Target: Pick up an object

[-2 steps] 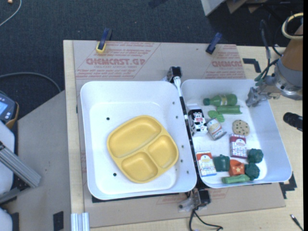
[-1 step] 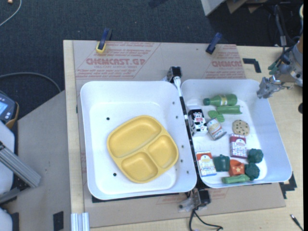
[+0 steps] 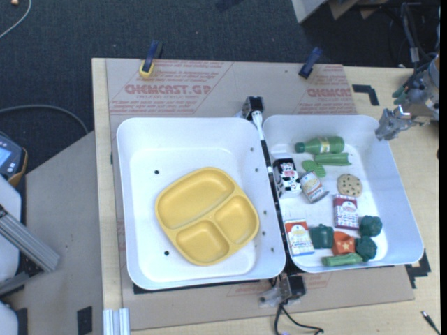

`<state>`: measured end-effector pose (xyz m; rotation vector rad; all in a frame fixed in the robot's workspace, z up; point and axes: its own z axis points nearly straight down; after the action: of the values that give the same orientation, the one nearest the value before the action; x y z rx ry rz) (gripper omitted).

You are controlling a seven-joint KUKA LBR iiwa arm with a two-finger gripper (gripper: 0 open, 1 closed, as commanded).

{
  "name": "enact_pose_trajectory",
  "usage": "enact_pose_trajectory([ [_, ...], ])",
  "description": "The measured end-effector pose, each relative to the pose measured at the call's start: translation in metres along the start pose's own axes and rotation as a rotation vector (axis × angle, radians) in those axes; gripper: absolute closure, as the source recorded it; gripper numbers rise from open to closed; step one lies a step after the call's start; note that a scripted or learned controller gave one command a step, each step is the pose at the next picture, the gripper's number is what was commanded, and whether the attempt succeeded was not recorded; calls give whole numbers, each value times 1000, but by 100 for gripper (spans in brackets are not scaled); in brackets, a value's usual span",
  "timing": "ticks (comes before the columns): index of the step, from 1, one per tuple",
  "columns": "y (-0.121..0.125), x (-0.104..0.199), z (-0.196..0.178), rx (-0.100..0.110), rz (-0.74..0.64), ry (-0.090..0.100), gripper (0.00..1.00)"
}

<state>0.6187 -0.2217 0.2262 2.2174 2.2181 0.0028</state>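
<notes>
My gripper point(image 3: 388, 127) hangs at the far right, over the upper right rim of the right bin point(image 3: 399, 194). It is apart from every object. Inside that bin lie a green bottle point(image 3: 321, 145), a green pod point(image 3: 327, 160), a black-and-white cow figure point(image 3: 285, 175), a small can point(image 3: 312, 187), a cookie point(image 3: 348, 184), a red box point(image 3: 345, 212), a small carton point(image 3: 298, 237) and a broccoli piece point(image 3: 369, 225). The bottle is the nearest to the gripper, down and to its left.
A yellow divided plate point(image 3: 206, 215) lies in the left bin point(image 3: 133, 145). More small green and red toy foods point(image 3: 342, 251) crowd the right bin's near corner. Two clamps point(image 3: 149, 59) point(image 3: 309, 63) hold the cardboard sheet at the back. A clip point(image 3: 253, 107) joins the bins.
</notes>
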Motion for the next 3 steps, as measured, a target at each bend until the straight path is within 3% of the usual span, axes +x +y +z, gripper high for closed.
enact_pose_trajectory([
  [1, -20, 48, -11, 7, -3, 4, 100],
  [3, -64, 149, 7, 10, -4, 5, 100],
])
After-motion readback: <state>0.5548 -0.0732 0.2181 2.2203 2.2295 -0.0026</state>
